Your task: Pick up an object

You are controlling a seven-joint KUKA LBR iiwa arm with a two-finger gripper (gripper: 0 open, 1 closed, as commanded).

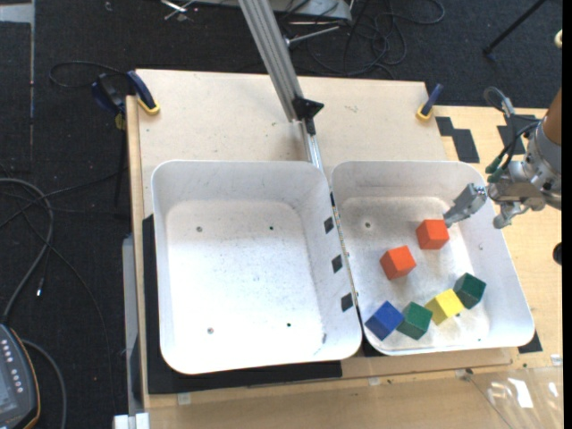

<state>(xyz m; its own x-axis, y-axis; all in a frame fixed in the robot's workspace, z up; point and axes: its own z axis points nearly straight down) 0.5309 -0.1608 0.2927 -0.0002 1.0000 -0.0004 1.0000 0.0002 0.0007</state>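
We take the right bin (509, 275) as our landmark, and beginning to its left we see the left bin (179, 266), a white tray touching the landmark's near wall along the seam. Inside the right bin, toward its front edge, a blue cube (385, 319) sits nearest that seam, with a green cube (416, 320) touching it, then a yellow cube (444, 307) and a dark green cube (469, 290), the four forming a rising row. Above them, near the bin's middle, lie an orange cube (398, 262) and a second orange cube (433, 233). Over the bin's back right corner hangs the gripper (487, 206), fingers spread apart and holding nothing, one fingertip just beside the second orange cube.
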